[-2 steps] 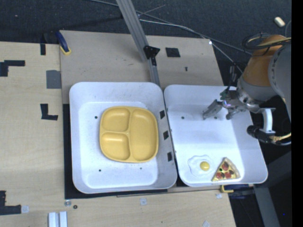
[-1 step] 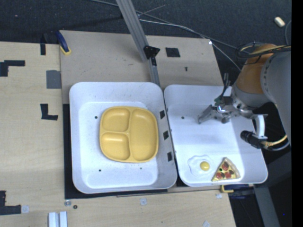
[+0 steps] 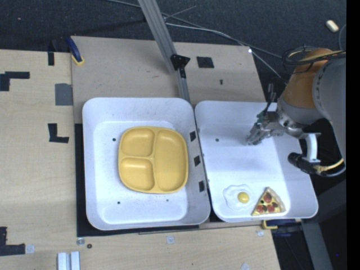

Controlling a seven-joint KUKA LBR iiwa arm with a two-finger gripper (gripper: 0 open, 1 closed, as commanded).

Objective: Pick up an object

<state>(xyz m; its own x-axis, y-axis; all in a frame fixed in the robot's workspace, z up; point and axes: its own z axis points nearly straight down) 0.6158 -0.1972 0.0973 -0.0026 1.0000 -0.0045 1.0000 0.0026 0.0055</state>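
Observation:
A toy fried egg (image 3: 238, 197) and a toy pizza slice (image 3: 269, 202) lie side by side at the near edge of the right bin (image 3: 225, 122). My gripper (image 3: 256, 138) hangs over the upper right part of that bin, well behind both toys, its fingers pointing down and left with nothing between them. A yellow divided plate (image 3: 153, 159) rests in the middle of the left bin (image 3: 101, 151).
A grey metal post (image 3: 160, 32) slants up from between the bins at the back. Cables run across the dark floor behind the bench. The arm's orange band (image 3: 304, 83) and grey body stand at the right edge.

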